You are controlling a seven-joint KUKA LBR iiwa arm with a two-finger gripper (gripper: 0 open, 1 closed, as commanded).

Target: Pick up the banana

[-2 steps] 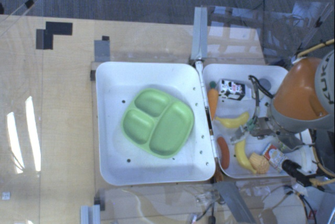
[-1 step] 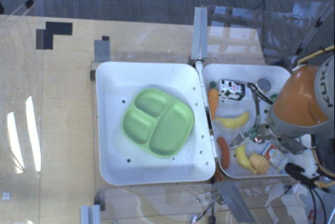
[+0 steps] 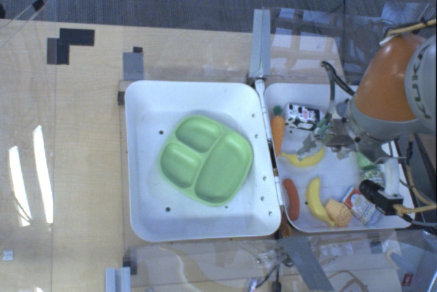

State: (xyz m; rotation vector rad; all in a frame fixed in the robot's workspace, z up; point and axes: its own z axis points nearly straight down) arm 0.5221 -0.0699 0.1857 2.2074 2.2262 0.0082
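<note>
Fingers [image 3: 308, 145] look spread, two grey prongs splayed low over the right bin [image 3: 300, 224], and nothing sits between them, so no grasp yet. In the camera view the gripper [image 3: 326, 147] hangs at the end of the grey arm with its orange band, coming in from the right, and its near prong sits just above the banana [image 3: 305, 158]. That's the approach step, by the look of it: lined up, not closed. The banana lies flat on the white floor in the middle of the right bin, a short yellow crescent with its ends curling up toward the gripper, skin plain and bright, partly overlapped at its upper edge by the prong. A carrot [image 3: 277, 134] stands along the bin's left wall just beside it, and a second banana [image 3: 314, 198] lies lower down, apart from the first, next to a red sausage [image 3: 291, 196] and a tan bun-like piece [image 3: 338, 212]. Over in the left bin [image 3: 136, 147] a green divided plate [image 3: 206, 159] sits alone. The next move probably calls for a shift left to centre the prongs across the crescent's middle, a drop to the bin floor, then a squeeze across its narrow width. Its curve and smooth skin could let it roll or slip out.
</note>
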